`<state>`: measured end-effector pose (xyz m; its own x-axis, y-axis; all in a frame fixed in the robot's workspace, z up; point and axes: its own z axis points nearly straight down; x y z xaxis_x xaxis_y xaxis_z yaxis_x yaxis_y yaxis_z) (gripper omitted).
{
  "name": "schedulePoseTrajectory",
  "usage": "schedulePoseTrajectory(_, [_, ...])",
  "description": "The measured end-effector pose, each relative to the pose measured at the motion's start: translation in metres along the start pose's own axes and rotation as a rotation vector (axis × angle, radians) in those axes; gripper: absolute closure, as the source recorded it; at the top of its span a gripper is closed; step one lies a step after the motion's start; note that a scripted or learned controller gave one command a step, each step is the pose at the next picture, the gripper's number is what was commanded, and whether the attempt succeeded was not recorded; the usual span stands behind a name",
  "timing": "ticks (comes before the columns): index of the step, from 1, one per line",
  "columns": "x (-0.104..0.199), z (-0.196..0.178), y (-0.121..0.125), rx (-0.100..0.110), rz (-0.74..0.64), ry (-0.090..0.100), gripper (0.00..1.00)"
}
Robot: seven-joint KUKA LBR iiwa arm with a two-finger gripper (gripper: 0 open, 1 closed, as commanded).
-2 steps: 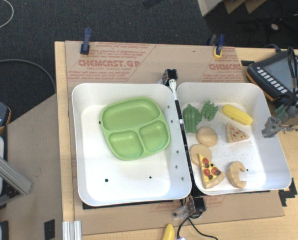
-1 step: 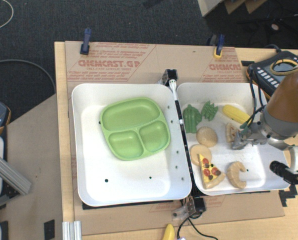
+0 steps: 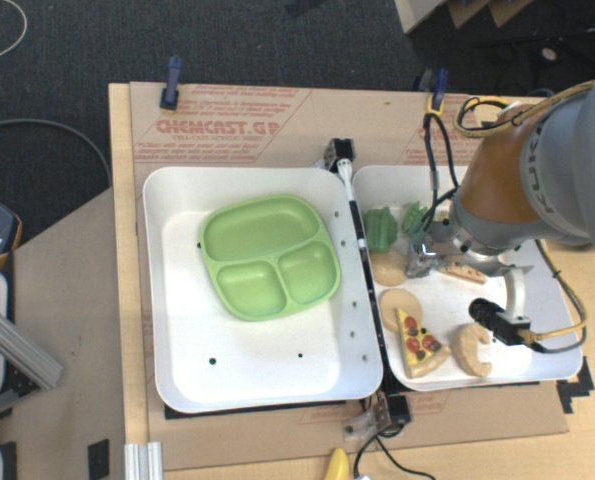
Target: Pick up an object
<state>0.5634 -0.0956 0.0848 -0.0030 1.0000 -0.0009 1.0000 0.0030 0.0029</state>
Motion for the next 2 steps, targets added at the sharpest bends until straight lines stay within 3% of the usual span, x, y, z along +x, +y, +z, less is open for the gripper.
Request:
schedulePoseTrajectory(1, [0.061,-0.104,-0.007,-0.002,-0.002,0.001,1.0])
schedulePoseTrajectory(2, [0.137,-0.1,-0.009,0.003,-0.002,0.002,1.0])
